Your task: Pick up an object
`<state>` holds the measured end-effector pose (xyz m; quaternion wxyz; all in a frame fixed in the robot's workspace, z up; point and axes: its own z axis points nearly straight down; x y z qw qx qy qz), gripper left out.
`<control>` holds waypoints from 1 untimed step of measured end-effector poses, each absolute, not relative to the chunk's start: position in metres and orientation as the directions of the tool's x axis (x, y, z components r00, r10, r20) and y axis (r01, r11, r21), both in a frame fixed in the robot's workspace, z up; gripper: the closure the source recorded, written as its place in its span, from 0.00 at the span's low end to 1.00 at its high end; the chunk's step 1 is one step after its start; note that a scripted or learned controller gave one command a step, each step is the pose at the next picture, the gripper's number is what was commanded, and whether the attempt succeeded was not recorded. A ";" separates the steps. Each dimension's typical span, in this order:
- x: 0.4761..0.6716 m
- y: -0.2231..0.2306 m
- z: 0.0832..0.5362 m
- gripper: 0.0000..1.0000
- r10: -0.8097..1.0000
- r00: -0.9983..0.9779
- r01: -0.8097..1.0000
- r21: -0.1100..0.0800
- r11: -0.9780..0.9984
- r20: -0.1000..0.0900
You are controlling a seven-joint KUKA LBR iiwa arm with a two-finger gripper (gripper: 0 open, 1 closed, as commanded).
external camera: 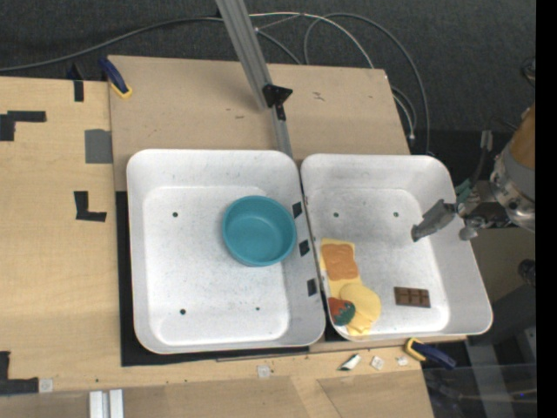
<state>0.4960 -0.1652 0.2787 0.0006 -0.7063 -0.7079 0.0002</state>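
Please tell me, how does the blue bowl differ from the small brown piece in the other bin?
The blue bowl is round, hollow and large; the brown chocolate-like bar is flat, rectangular and much smaller. The bowl sits alone in the left bin, towards its right side; the bar lies in the right bin near its front right corner. Both rest free of the gripper.

Even, soft light falls from overhead; nothing looks harsh. The two white bins [209, 168] are the brightest things, close to washed out along their rims, while the floor across the top of the frame stays dark. Shadows are faint: a thin one hugs the blue bowl [258, 230] on its lower side. The tan surface [52, 233] reads flat and matte. The whole picture is slightly soft and grainy, and small items at lower right blur.
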 end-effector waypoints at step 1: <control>0.496 -0.165 0.279 0.00 1.000 -0.002 1.000 -0.001 0.002 0.001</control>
